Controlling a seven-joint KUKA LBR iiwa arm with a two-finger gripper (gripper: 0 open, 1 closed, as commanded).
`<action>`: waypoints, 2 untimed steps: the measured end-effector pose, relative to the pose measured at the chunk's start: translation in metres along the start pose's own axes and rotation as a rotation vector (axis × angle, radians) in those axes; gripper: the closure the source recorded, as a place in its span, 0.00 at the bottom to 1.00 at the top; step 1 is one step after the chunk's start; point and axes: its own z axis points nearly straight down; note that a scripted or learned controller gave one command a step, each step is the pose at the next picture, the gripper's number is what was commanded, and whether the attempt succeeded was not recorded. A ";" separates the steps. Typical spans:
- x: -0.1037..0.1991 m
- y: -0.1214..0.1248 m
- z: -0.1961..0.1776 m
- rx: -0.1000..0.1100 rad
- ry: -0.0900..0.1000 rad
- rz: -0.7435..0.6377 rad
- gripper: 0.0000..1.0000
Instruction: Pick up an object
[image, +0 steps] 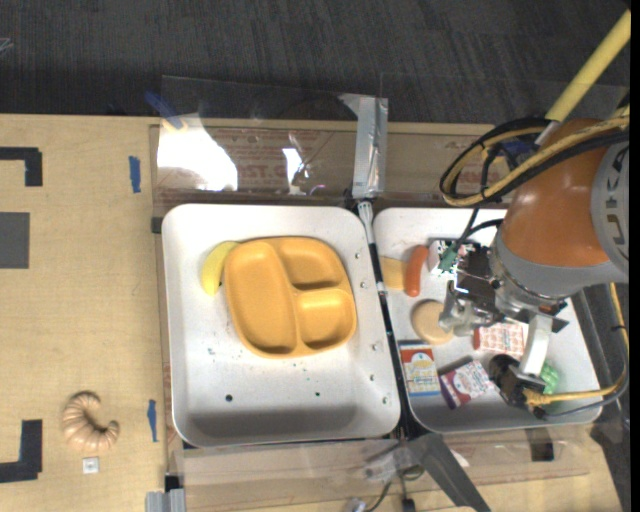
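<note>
Orange at the wrist, my arm hangs low over the right bin (590, 400), the claw (462, 312) just above a round tan cookie-like piece (428, 320). Whether it is apart or together I cannot tell. Close by lie an orange carrot-like piece (414, 270) and small printed packets (420, 368). My worry is crowding: a descent slightly off could nudge the round piece aside or catch a packet edge, and such a flat thing may slip.
</note>
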 end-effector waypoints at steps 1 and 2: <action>0.008 0.000 -0.022 -0.004 -0.001 -0.303 1.00; -0.031 0.011 -0.034 -0.005 -0.001 -0.106 1.00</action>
